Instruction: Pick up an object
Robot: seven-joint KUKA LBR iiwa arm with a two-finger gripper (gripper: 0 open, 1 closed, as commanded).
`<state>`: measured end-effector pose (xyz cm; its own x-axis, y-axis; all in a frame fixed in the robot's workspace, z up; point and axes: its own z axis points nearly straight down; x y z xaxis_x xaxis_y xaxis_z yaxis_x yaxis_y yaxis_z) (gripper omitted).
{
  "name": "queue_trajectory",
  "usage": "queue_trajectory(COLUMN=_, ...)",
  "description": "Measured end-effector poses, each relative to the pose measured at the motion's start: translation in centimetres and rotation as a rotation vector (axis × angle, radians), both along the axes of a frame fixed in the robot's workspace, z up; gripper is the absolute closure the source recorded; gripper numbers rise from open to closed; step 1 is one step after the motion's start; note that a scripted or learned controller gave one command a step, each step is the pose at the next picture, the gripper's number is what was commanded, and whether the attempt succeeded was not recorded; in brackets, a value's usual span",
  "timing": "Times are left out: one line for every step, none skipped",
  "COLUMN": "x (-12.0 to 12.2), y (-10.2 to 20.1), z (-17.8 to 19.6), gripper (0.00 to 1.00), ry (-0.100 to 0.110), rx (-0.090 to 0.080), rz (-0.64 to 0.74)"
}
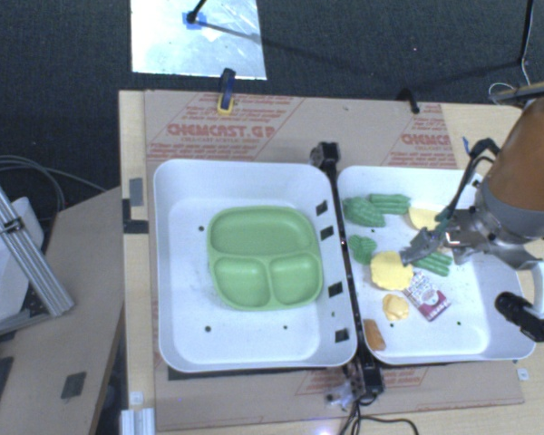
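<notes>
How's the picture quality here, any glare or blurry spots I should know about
Camera view: even overhead lighting, soft shadows in the white bins; strong glare on the shiny sheet at top; the green tray is sharp, while the gripper and the small items near it look slightly soft.

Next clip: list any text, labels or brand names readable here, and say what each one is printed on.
"CHEMCAST GP": red print on the brown protective sheet under the bins, left of centre.
"CHEMCAST": same print repeated on the sheet's right side, partly cut off by the arm.
Small red and white packet in the right bin: printing too small to read.
</notes>
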<state>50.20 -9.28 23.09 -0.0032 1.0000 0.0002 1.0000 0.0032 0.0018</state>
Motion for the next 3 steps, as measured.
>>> queue_trajectory(x=-0.4, y=-1.7, z=-14.9, gripper=0.0, ry=-0.015, rx=-0.01, rz=-0.003)
queue_trajectory(x=-0.1, y=-1.7, z=-12.9, gripper=1.0, ry=-0.023, rx=-0.011, rz=-0.003)
queue_trajectory(x=-0.1, y=-1.7, z=-13.0, gripper=0.0, ry=-0.021, rx=-0.011, rz=-0.003)
